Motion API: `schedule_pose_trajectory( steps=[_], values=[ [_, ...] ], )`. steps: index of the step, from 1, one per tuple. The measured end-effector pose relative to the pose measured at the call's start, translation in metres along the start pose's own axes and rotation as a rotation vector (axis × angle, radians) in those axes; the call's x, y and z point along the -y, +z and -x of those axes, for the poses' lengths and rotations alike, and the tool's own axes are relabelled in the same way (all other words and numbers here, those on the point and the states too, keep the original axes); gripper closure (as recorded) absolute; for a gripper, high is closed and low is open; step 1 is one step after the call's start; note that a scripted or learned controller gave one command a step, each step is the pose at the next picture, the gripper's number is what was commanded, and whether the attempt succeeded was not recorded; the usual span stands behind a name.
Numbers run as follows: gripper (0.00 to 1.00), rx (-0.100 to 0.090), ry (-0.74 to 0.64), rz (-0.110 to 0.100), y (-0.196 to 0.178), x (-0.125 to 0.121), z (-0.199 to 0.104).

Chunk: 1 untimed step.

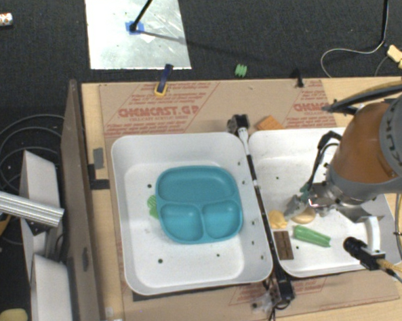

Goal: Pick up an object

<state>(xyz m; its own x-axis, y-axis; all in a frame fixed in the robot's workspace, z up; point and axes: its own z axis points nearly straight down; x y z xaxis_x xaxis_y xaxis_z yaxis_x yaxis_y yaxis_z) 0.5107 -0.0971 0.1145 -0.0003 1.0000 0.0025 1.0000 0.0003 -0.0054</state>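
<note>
Robotics lab: cardboard-lined bench, loose cables.

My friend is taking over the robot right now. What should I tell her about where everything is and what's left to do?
Gripper: low in the right bin, over a pale tan object. I can't tell whether it has a grip.
Right bin things: a yellowish piece, a brown block and a green object, all near the front.
Left bin: a teal divided plate with a small green thing at its left edge.
Done: the arm has reached the objects.
Left: nothing is clearly lifted, so the pick still needs confirming or retrying.
</note>
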Motion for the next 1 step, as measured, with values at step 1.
schedule_pose_trajectory(
  steps=[1],
  values=[
    [0.0, 0.01, 0.007, 0.012, -0.0059, -0.0277, 0.1172]
  ],
)
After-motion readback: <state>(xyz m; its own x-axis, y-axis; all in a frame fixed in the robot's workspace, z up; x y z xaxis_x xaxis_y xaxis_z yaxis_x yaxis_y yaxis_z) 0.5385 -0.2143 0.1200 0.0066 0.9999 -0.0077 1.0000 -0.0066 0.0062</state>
